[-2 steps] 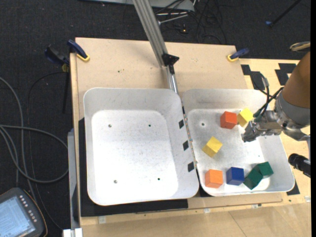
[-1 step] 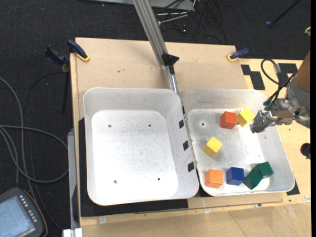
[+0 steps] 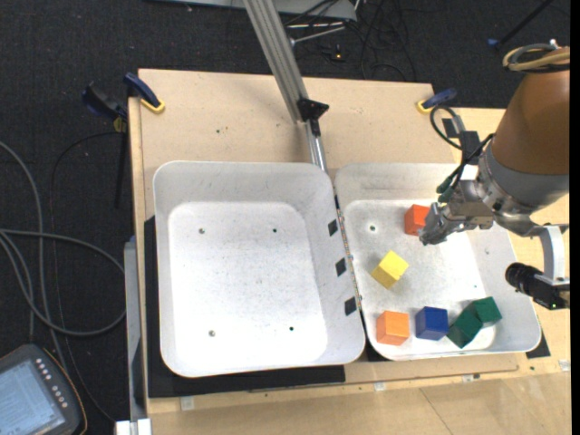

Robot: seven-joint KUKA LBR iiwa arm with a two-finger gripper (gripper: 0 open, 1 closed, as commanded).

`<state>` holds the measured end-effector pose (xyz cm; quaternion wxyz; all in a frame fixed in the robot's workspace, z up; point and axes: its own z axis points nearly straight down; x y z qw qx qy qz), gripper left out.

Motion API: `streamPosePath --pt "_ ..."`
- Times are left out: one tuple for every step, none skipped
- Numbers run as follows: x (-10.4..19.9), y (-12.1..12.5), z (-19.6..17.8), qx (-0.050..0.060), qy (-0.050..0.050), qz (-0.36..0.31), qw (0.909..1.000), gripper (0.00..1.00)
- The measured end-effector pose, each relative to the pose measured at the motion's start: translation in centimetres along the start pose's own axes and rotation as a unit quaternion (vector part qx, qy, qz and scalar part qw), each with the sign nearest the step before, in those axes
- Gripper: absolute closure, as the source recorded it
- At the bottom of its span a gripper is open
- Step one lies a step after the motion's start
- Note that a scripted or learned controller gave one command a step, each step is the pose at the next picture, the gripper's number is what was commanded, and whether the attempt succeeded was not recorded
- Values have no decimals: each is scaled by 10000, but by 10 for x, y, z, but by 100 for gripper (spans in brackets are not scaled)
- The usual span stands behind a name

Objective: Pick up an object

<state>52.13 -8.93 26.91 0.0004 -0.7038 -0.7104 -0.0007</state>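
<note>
Gripper [image 3: 433,229]: low in the right bin [image 3: 362,243], tips just beside the orange-red block [image 3: 416,218]; cannot tell whether anything is clasped
Blocks: yellow cube [image 3: 391,268] alone mid-bin, tilted; orange cube [image 3: 393,327], blue cube [image 3: 432,323] and green blocks [image 3: 475,321] crowd the near rim
Room: bare floor around the yellow cube
Left bin [image 3: 181,243]: smooth white, rounded corners, speckled
Bench [image 3: 236,116]: flat pale board

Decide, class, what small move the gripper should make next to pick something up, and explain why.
Probably lower straight down. The gripper hangs beside the small orange-red cube at the far side of the right white bin, nearer than the yellow cube; no object is visibly gripped yet.
</note>
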Motion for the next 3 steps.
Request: streamPosePath --pt "43 2 6 -1 -2 8 10000 100" --pt "89 15 16 6 -4 7 10000 100" --pt "135 14 32 19 -1 10 10000 100"
